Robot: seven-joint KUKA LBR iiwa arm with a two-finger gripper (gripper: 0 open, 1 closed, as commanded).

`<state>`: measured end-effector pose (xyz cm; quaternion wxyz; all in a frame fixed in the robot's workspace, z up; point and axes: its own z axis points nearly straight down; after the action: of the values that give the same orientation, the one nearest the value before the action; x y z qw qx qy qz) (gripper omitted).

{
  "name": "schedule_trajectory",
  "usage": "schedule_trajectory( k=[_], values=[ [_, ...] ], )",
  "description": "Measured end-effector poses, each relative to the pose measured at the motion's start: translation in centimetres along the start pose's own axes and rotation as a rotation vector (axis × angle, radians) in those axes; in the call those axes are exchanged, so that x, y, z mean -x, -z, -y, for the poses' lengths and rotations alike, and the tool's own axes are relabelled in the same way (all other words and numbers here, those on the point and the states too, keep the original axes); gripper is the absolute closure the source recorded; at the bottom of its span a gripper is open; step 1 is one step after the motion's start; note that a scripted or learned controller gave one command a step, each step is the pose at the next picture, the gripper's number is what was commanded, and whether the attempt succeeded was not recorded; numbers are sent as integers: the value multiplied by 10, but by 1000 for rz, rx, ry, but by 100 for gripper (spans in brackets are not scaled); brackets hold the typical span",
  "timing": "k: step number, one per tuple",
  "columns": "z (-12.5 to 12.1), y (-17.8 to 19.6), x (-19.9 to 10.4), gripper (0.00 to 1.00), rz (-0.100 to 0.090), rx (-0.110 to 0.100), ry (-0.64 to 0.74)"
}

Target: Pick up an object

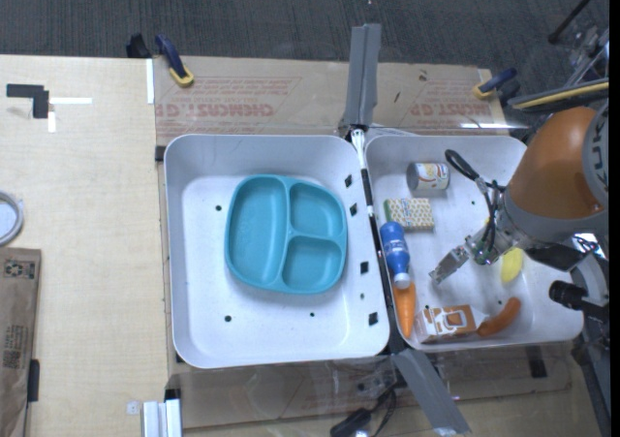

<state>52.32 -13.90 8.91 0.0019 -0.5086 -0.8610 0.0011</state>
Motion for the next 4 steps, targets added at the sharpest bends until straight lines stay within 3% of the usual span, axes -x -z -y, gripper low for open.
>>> schedule_trajectory(
  k=[1, 2, 3, 4],
  values=[
    [-11, 1, 40, 0, 3, 3, 102],
    [-11, 1, 40, 0, 3, 3, 102],
    [53, 0, 25, 0, 0, 2, 75],
    [23, 1, 5, 0, 1, 3, 71]
  ],
)
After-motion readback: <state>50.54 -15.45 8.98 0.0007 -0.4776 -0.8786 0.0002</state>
